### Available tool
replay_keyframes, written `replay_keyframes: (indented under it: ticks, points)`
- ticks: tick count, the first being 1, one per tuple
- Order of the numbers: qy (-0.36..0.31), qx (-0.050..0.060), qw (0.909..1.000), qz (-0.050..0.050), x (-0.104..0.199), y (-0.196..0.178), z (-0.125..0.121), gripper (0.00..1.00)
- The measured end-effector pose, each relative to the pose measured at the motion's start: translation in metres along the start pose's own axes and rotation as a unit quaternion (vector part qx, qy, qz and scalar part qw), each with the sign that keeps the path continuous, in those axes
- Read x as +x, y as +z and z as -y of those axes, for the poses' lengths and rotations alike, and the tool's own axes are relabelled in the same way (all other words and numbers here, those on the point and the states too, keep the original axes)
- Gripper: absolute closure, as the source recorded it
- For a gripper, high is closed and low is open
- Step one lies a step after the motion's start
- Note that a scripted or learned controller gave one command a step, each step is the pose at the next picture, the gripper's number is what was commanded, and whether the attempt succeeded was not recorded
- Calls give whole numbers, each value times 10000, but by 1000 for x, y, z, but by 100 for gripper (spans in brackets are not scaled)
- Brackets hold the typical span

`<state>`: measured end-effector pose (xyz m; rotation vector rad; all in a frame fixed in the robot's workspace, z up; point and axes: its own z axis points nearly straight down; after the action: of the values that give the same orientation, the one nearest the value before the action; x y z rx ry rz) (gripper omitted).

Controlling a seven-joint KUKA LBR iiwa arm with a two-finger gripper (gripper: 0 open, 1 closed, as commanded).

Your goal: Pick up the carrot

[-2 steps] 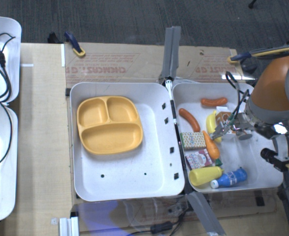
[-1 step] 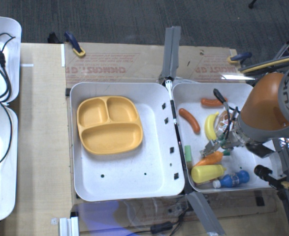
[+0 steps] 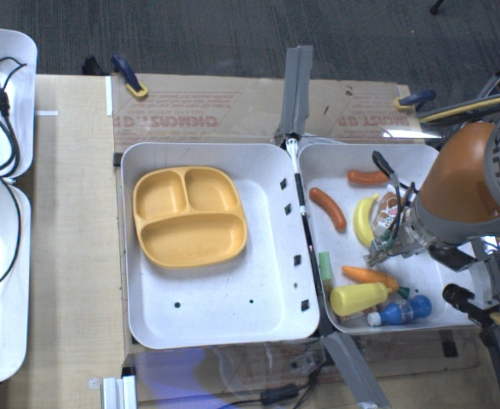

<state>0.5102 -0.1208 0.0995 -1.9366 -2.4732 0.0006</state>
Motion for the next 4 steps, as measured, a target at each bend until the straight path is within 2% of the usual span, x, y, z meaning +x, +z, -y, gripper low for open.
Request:
replay_keyframes:
  ticks: [1, 2, 3, 4]
  points:
    - [-4, 0, 10000, 1, 0, 0, 0, 0]
    - [15, 0, 10000, 2, -1, -8, 0, 100]
    - [12, 0, 10000, 1, -1, -9, 0, 0]
    - [-51, -18, 10000, 9, -11, 7, 35, 0]
